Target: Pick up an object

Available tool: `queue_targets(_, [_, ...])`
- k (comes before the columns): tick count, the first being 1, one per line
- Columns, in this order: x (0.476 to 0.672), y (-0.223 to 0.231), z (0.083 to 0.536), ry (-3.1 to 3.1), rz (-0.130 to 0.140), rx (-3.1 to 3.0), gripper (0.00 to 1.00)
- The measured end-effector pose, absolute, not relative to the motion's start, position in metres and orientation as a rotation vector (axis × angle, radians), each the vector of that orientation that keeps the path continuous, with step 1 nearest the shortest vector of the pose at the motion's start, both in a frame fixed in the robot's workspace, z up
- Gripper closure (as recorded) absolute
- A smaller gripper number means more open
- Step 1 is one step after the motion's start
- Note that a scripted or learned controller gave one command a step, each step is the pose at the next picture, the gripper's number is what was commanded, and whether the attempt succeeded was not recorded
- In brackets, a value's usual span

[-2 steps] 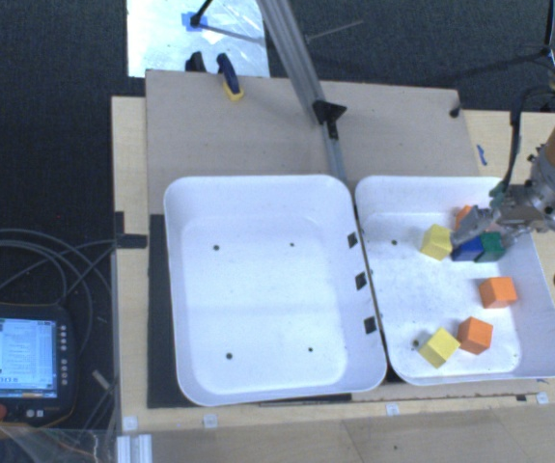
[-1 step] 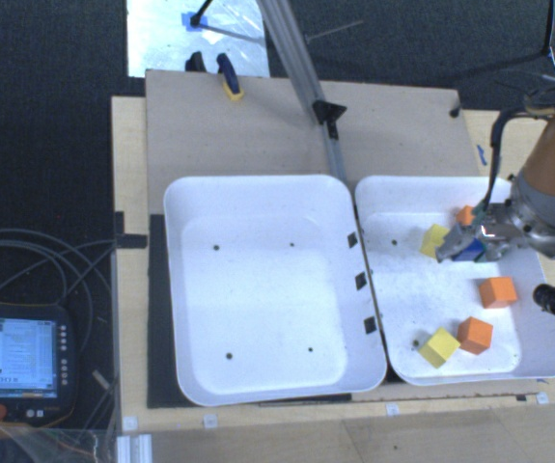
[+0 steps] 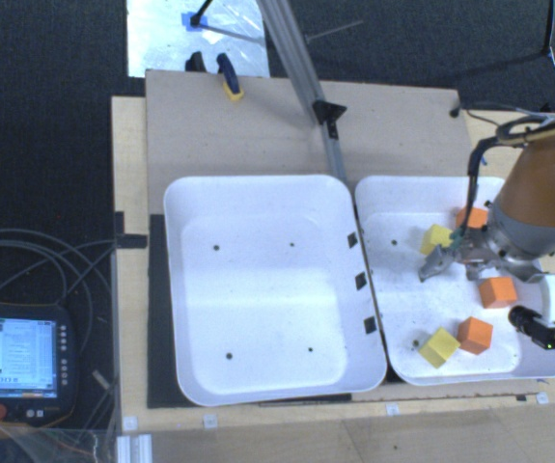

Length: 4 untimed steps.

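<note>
Right bin [image 3: 393, 210] holds the blocks: yellow cube [image 3: 437, 238] near top centre, orange cube [image 3: 470, 218] just behind it by the wrist, orange block [image 3: 497, 291] mid-right, orange block [image 3: 475, 335] and yellow block [image 3: 440, 347] side by side near the front rim. Left bin [image 3: 258, 196] sits touching it on the left.

Gripper [image 3: 438, 261] is low in the right bin, just below the yellow cube and apart from the mid-right orange block. Nothing visible between the fingers; whether they're wide or narrow I cannot tell, too blurred.

Handling, judged: blocks look small, light, rigid, prob foam or wood, flat faces, not fragile. Grip across two opposite flat faces, approx mid-height, jaws squared to the sides; a corner grab would likely let it twist out. Yellow cube is the nearest candidate, but the orange cube sits close behind, so little finger room on that side. The front pair is nearly touching, harder to split.

Surface: smooth white plastic w/ a few dark dots; blocks may slide if nudged. Bin walls are shallow and sloped. Bench is cardboard-topped on dark carpet; pendant [image 3: 21, 360] w/ cables at lower left, metal pole [image 3: 296, 51] slanting over the back.
</note>
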<state>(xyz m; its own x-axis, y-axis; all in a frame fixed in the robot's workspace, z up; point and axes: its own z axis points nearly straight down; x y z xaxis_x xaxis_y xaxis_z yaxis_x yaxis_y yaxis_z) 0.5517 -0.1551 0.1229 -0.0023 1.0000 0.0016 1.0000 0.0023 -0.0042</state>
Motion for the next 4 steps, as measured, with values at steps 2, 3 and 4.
queue_targets(2, [0.566,-0.157,0.191,-2.232,-0.006,-2.22,1.0])
queue_targets(3, [0.56,-0.162,0.251,-2.232,-0.006,-2.222,1.0])
queue_targets(4, [0.561,-0.162,0.275,-2.231,-0.004,-2.22,1.0])
